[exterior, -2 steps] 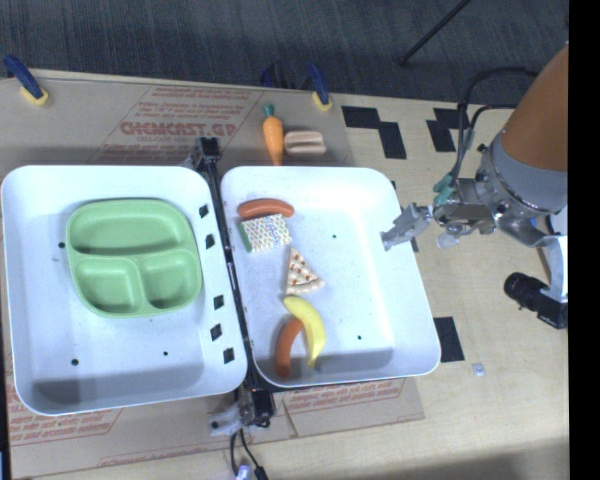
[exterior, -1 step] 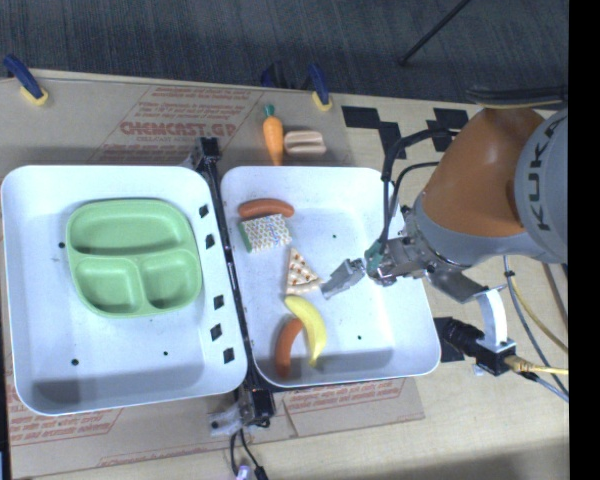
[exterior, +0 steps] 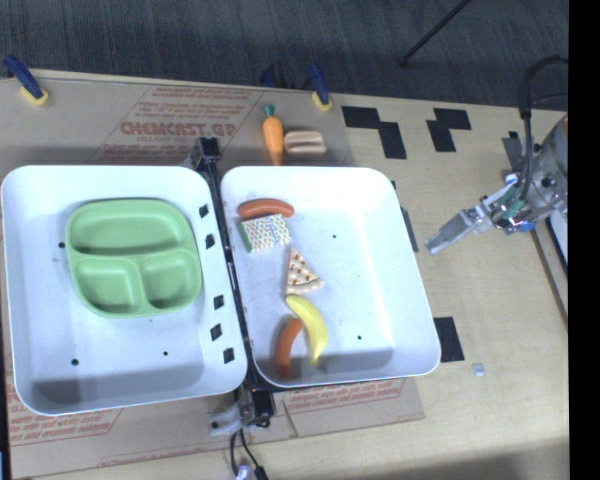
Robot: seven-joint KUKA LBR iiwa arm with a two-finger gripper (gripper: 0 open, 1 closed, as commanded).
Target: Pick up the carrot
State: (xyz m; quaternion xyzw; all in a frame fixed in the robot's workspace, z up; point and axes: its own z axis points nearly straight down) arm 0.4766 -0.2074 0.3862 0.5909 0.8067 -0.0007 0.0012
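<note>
The carrot [exterior: 271, 136], orange with a green top, lies on the cardboard just behind the right bin [exterior: 380, 268], outside both bins. A small hot dog bun [exterior: 304, 144] lies right beside it. My gripper [exterior: 444, 237] hangs over the bench to the right of the right bin, pointing left, far from the carrot and with nothing in it.
The right bin holds a sausage [exterior: 266, 208], a checkered block [exterior: 266, 232], a pizza slice [exterior: 300, 272], a banana [exterior: 311, 327] and a second sausage [exterior: 287, 347]. A green divided plate [exterior: 133, 255] sits in the left bin [exterior: 30, 298]. Blue clamps [exterior: 320, 92] hold the cardboard's far edge.
</note>
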